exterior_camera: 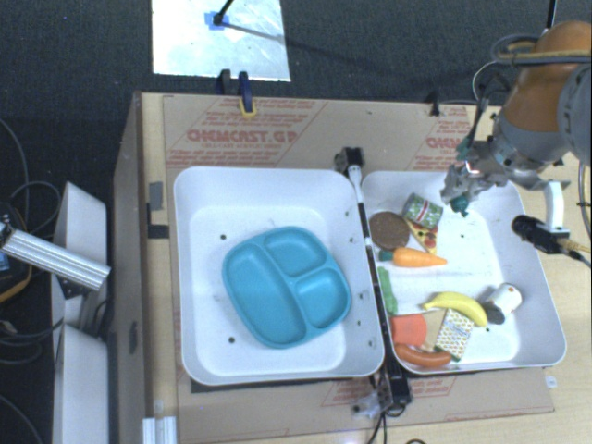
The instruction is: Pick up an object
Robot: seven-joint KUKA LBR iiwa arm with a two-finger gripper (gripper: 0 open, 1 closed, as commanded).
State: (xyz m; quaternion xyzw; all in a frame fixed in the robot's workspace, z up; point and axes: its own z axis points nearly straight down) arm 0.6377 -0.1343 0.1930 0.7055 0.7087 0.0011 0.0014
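The grey arm with its orange band reaches in over the right-hand white bin (541, 336), and its two-finger gripper (457, 198) hangs near that bin's far edge, just beside a small tilted can with a green and white label (423, 212); nothing sits between the gripper's tips. The can lies close to a round brown disc (389, 230) and an orange toy carrot (419, 259) pointing right. Nearer the front lie a yellow banana (456, 305), a red block (409, 328), a patterned little box (452, 334), a red sausage shape (425, 358) and a white cylinder with a dark end (502, 299). The left white bin (199, 192) holds a light blue divided plastic tray (285, 286), well apart from the gripper
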